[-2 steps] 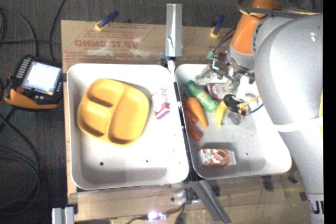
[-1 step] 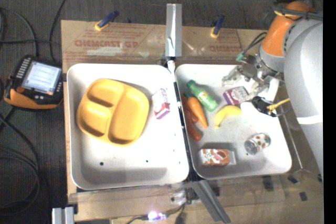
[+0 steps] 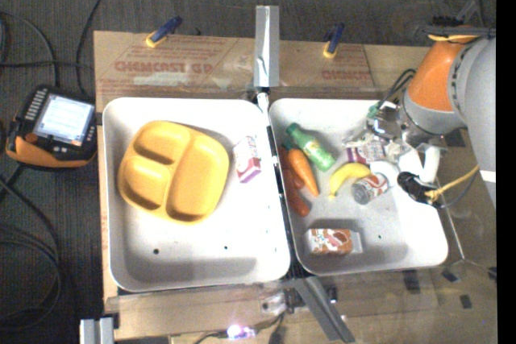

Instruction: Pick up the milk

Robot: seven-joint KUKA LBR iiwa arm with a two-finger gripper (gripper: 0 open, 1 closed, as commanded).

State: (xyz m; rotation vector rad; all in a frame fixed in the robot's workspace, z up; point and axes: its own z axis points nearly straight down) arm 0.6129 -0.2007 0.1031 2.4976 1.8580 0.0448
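Note:
The milk is a small white and pink carton. It lies in the left bin near that bin's right wall, just right of the yellow plate. My gripper hangs over the upper right part of the right bin, far to the right of the milk. It is right above a small white and purple packet. The grey arm with its orange band comes in from the right.
A yellow divided plate fills the left bin's upper left. The right bin holds a green bottle, a carrot, a banana, a can and a brown and red carton. A pendant lies at the far left.

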